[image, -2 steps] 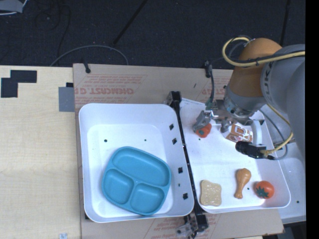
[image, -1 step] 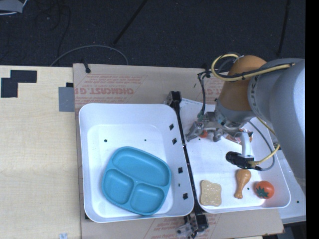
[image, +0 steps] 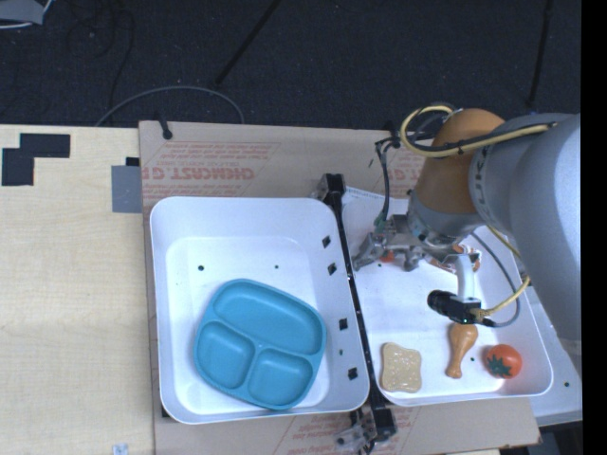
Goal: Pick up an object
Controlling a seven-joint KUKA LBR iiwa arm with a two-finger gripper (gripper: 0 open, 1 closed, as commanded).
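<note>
- Bench (image: 66, 273): pale wood top with dark flooring beyond it; a sheet of printed cardboard (image: 237, 169) lies under two shallow white bins set side by side.
- Left bin (image: 180, 245): holds one blue divided plate (image: 259, 344), lying flat towards the near side.
- Right bin (image: 398, 316): holds three small toy foods in a row along the near wall.
- Bread slice (image: 401, 368): flat on the floor, nearest the divider. Probably light and stiff, and its low profile leaves little edge to take.
- Drumstick (image: 461, 349): between bread and tomato, touching neither, with the narrow bone end towards the near wall. Likely light, hard and rather slick. The best hold looks to be across the narrow shank, where the span is smallest.
- Tomato (image: 502, 360): near the right corner. Round and smooth, so it may roll or squirt out unless it is taken squarely across its widest part.
- Gripper (image: 406, 252): low over the far end of the right bin, well apart from all three foods. Whether it is spread or closed cannot be told, and no item is seen held by it.
- Arm (image: 531, 188): grey, entering from the right.
</note>
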